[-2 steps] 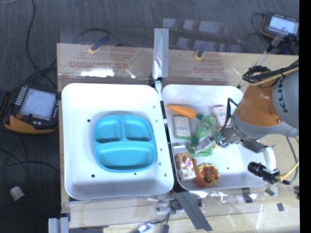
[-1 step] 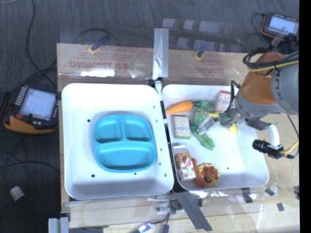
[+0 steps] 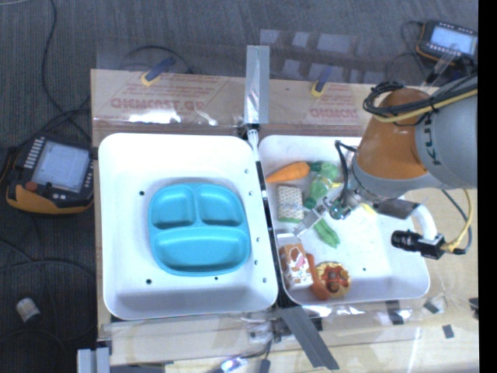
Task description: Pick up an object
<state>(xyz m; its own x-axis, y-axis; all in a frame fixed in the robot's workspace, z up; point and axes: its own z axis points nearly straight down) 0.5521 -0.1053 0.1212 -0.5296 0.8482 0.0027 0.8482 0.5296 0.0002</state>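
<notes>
The right bin (image 3: pixel 388 274) holds several toy foods. An orange carrot (image 3: pixel 289 172) lies at its back left, with a light green leafy piece (image 3: pixel 321 183) just to the right. A speckled beige packet (image 3: pixel 290 203) sits below the carrot. A dark green piece (image 3: pixel 328 234) lies near the middle. A red-brown carton (image 3: pixel 296 264) and a red berry cluster (image 3: pixel 332 278) sit at the front. My gripper (image 3: pixel 326 210) is low in the bin between the leafy piece and the dark green piece, close to both. Nothing is seen lifted.
The left bin (image 3: pixel 124 286) carries a blue divided plate (image 3: pixel 200 228). A metal divider (image 3: pixel 257 92) stands between the bins at the back. Black cables and a black connector (image 3: pixel 411 242) hang off the arm over the right bin's right side. A handheld pendant (image 3: pixel 50 173) lies left of the bench.
</notes>
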